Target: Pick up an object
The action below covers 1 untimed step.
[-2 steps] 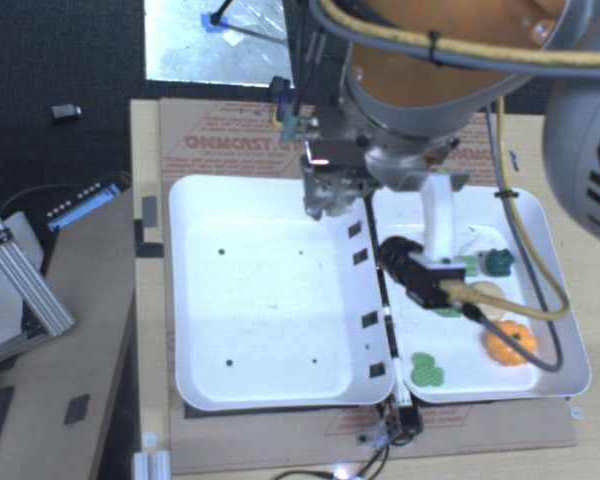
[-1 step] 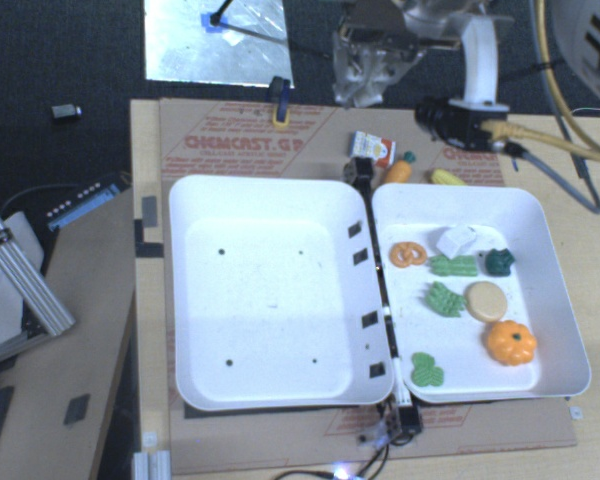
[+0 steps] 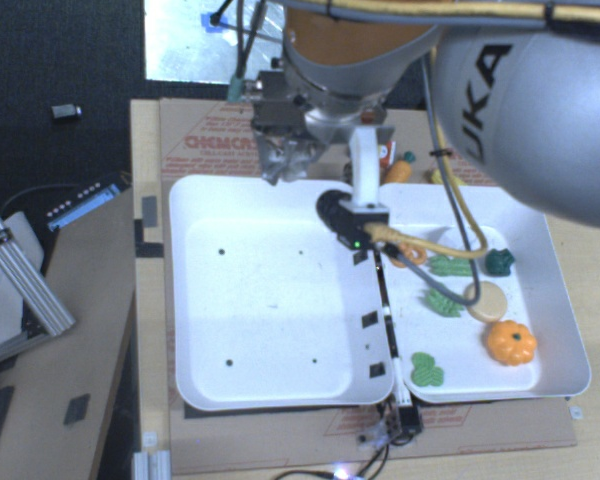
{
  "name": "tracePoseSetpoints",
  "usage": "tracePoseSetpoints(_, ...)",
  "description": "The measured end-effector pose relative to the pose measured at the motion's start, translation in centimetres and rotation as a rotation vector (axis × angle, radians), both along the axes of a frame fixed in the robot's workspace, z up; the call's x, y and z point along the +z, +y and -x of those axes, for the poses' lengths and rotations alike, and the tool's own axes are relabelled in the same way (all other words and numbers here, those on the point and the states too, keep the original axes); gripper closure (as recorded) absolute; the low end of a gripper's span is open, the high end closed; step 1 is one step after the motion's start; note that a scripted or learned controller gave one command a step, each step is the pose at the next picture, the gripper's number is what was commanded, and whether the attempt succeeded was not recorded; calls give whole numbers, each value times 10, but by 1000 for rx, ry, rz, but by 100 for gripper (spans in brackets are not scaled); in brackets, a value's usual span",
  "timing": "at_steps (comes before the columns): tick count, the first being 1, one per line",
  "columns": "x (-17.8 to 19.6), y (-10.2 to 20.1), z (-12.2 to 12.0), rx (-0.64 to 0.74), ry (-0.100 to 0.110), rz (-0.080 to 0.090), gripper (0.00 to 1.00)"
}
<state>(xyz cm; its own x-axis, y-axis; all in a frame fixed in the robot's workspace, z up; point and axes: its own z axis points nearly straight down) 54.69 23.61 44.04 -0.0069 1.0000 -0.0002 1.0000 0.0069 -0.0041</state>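
My gripper (image 3: 284,161) hangs below the grey and orange wrist, over the back rim of the left bin (image 3: 270,308). It looks blurred and I see nothing held in it. The objects lie in the right bin (image 3: 568,360): an orange pumpkin (image 3: 510,342), a beige disc (image 3: 487,300), a dark green broccoli piece (image 3: 498,261), a green pod (image 3: 450,265), a green leaf (image 3: 443,304), another green leafy piece (image 3: 426,370) at the front and an orange ring (image 3: 411,254). All of them are to the right of the gripper and nearer the front.
A white bracket (image 3: 365,173) and a black unit with a green light (image 3: 342,218) hang from the wrist above the divider between the bins. An orange carrot (image 3: 400,170) shows at the right bin's back edge. Cables (image 3: 460,228) drape over the right bin.
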Motion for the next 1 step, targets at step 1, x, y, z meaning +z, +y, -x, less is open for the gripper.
tracePoseSetpoints(1,99,-2,0,-2,-12,-4,100)
